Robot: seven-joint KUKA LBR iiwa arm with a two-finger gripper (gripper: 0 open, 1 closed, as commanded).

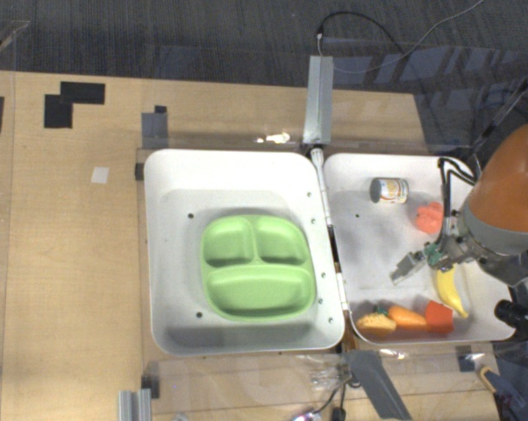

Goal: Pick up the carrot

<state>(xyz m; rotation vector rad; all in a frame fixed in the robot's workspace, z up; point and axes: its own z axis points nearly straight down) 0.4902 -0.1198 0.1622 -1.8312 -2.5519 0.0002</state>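
The carrot is an orange tapered piece lying along the front wall of the right bin. It sits between a yellow-orange food item on its left and a red block on its right. The gripper hangs over the middle of the right bin, slanted down and to the left. It is above and slightly behind the carrot, with a gap of bare bin floor between them. Nothing is visibly held in it. The grey arm with its orange band comes in from the right.
A yellow banana lies just right of the gripper, a pinkish-red item behind it, and a small can on its side near the back wall. The left bin holds a green divided plate.
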